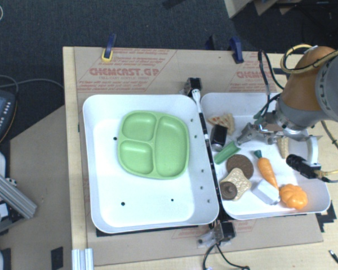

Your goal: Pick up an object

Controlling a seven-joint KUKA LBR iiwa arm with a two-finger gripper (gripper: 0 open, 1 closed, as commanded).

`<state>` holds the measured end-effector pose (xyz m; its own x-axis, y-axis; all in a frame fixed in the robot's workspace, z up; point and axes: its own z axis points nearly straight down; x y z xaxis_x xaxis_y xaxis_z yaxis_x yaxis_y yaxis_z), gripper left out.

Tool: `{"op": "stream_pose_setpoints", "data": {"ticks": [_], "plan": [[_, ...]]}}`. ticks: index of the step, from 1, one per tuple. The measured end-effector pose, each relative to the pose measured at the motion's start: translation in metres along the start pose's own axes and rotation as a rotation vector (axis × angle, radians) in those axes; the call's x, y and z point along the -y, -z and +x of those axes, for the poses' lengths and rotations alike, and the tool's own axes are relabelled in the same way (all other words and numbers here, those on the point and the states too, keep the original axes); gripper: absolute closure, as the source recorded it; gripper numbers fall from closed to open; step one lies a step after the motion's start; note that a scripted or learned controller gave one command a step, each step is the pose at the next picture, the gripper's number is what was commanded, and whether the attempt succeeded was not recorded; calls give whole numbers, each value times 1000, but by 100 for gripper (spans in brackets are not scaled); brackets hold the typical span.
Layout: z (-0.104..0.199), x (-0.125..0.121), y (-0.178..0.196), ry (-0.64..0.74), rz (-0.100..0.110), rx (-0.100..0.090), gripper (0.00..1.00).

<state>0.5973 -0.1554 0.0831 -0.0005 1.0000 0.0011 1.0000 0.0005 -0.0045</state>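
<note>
My gripper [249, 134] hangs over the upper middle of the right bin [245, 101], reaching in from the right below the grey and orange arm. Nothing shows in its grasp. Just left of it lie a black block [218, 134] and a green stick-shaped piece [227, 151]. A tan piece [222, 120] lies above the black block. Below the gripper are a brown round disc [240, 165], a tan and brown waffle-like piece [234, 184], an orange carrot [266, 172], a pale grey block [265, 193] and an orange pumpkin-shaped toy [293, 196].
The left bin [101, 167] holds a light green divided plate [154, 144]. Another tan piece [283, 147] lies at the right under the wrist. A small teal bit [258, 153] sits by the carrot's top. The bins meet at a shared rim [205, 145].
</note>
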Motion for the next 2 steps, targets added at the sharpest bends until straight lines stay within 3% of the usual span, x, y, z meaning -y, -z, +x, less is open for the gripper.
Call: {"op": "stream_pose_setpoints", "data": {"ticks": [1,2], "plan": [[0,-1,13,-1,-6,2,100],[9,-6,63,1,-12,3,100]]}}
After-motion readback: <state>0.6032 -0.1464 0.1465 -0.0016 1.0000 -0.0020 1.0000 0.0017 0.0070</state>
